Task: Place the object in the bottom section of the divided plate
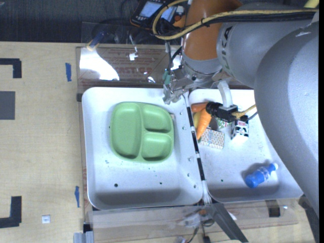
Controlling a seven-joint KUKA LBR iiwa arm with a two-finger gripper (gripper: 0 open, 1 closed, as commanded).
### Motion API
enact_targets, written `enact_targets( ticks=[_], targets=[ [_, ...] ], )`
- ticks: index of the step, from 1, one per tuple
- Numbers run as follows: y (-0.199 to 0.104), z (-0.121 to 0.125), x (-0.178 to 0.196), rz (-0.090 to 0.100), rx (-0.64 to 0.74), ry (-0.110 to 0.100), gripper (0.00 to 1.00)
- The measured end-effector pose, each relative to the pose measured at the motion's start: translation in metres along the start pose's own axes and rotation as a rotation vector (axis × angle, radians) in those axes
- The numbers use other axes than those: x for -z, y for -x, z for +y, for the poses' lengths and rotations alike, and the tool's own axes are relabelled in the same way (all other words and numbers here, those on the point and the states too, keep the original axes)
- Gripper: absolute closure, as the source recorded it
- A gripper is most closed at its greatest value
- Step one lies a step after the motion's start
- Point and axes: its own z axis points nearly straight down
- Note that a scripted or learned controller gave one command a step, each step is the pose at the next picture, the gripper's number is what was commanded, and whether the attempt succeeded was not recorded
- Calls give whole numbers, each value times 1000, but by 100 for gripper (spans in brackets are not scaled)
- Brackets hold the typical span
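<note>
A light green divided plate lies in the left bin, with one large section on its left and two smaller ones on its right. All three sections look bare. My gripper hangs over the far right corner of the left bin, just beyond the plate's far right rim and close to the wall between the bins. I see nothing in it. An orange carrot-like object lies at the far left of the right bin, just right of the gripper.
The right bin also holds a small patterned card, a white printed item and a blue bottle near the front. The grey arm covers the right bin's far right part. A clear sheet lies behind the bins.
</note>
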Motion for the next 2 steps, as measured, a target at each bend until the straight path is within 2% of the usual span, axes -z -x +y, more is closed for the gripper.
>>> enact_targets(
  ticks=[1, 2],
  targets=[
    [0, 0, 0, 0, 0, 0, 0],
    [15, 5, 103, 0, 283, 4, 0]
  ],
)
